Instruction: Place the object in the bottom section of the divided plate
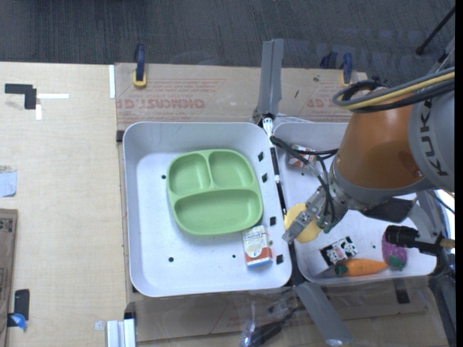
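Two white bins sit side by side on the bench. The left bin carries a green divided plate, whose three sections all look bare, and a small carton lies just off the plate's bottom right corner, near the bin's lower edge. Over the left edge of the right bin, the gripper appears closed on a yellow object, likely a toy banana, which shows between its fingers. A carrot, a black-and-white toy and a purple item lie along the right bin's lower edge.

Judging by this, the pick looks done but the placing is not: the yellow object remains over the divider between the bins, well apart from the plate's large bottom section. What is left is the carry across into the left bin, then lowering and release onto that section.
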`<state>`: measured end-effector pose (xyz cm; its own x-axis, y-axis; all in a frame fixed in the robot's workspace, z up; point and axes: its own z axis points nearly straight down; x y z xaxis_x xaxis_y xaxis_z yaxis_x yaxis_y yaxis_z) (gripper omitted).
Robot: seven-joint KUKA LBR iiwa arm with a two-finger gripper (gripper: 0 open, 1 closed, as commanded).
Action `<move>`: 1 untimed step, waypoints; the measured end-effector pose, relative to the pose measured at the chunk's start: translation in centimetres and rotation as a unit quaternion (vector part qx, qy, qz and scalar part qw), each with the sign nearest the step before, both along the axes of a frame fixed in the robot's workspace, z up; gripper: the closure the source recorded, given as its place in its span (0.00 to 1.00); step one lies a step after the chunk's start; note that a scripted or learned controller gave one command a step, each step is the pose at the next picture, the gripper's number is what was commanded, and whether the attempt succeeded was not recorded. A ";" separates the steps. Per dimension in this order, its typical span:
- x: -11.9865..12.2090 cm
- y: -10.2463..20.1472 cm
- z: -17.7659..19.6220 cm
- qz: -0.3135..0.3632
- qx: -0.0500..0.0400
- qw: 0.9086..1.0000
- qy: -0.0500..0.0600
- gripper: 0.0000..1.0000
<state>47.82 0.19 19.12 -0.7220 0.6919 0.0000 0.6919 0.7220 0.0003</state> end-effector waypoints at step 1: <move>3.0 5.7 4.6 -0.051 -0.001 0.999 0.001 1.00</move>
